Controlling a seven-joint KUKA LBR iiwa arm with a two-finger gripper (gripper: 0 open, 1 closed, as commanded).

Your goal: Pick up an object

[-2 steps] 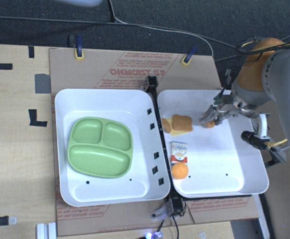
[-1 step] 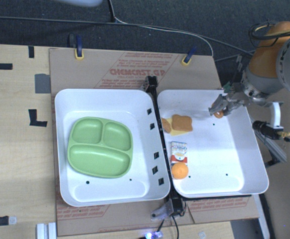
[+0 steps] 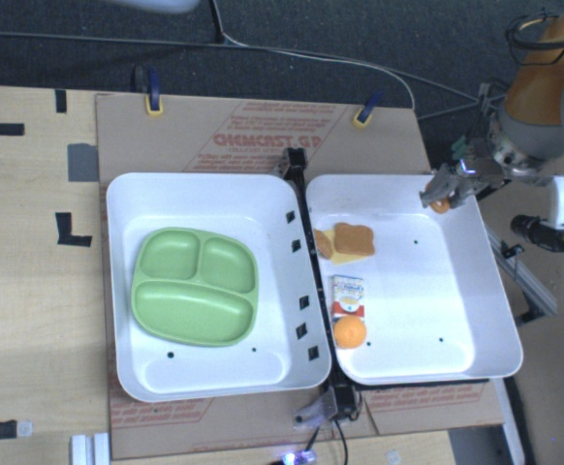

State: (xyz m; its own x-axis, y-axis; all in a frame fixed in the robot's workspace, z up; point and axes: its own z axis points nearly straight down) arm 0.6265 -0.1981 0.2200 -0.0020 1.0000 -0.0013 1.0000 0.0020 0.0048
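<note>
My gripper [image 3: 444, 192] hangs over the far right rim of the right bin [image 3: 456, 289], at the end of the grey arm with its orange band [image 3: 539, 85]. A small orange bit [image 3: 441, 204] shows at the gripper's tip; I cannot tell whether it is held or what it is. In the right bin's left part lie two pieces of toast-like bread [image 3: 345, 242], a small white and red packet [image 3: 348, 294] and an orange ball-shaped fruit [image 3: 350, 332]. All three lie well to the left of the gripper and nearer than it.
The left bin [image 3: 146, 197] holds a green divided plate [image 3: 196, 286]. A black divider with clips [image 3: 306, 260] runs between the bins. Both bins rest on a cardboard sheet [image 3: 263, 134] clamped at the far edge. Cables cross the dark background behind.
</note>
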